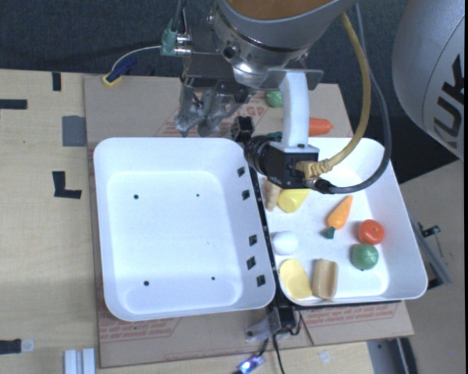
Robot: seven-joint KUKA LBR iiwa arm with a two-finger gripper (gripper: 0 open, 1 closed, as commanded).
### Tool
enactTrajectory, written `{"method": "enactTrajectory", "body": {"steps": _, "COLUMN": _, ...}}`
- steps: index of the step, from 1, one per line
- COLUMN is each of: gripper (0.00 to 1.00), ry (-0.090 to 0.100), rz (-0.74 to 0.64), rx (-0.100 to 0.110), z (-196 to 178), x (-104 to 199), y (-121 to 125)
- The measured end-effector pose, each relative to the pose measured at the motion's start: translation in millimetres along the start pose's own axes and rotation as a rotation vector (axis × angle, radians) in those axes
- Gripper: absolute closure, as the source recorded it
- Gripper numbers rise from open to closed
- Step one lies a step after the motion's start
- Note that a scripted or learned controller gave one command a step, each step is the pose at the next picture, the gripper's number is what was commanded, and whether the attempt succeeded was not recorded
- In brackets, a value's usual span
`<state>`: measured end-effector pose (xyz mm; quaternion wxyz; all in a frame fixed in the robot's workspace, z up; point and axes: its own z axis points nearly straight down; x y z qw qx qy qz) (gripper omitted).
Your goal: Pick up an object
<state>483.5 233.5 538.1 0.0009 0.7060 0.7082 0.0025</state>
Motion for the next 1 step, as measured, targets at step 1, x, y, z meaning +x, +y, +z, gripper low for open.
{"method": "enactTrajectory", "body": {"steps": 1, "gripper": 1.0, "ry": -0.007, "rz": 0.003, "rx": 0.013, "z": 77.5, "x": -0.6, "y": -0.9}}
